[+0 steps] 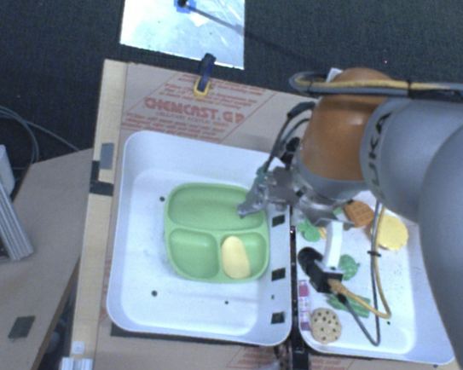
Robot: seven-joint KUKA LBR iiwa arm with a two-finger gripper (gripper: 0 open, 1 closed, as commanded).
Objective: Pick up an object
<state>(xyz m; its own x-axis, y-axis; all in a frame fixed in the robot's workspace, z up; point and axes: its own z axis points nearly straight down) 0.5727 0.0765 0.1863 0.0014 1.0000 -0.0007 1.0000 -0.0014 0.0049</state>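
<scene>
Jaws [251, 206] hovering at green tray's [202, 210] right rim in left bin [133, 234]; grip state unclear.

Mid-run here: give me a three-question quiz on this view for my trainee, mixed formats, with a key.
1. True or false: the yellow item lies in a compartment of the green tray.
2. Which bin holds the cookie? A) left bin B) right bin
3. Fill in: the tool sits over the green tray's ____ edge.

Key: 1 true; 2 B; 3 right.
</scene>
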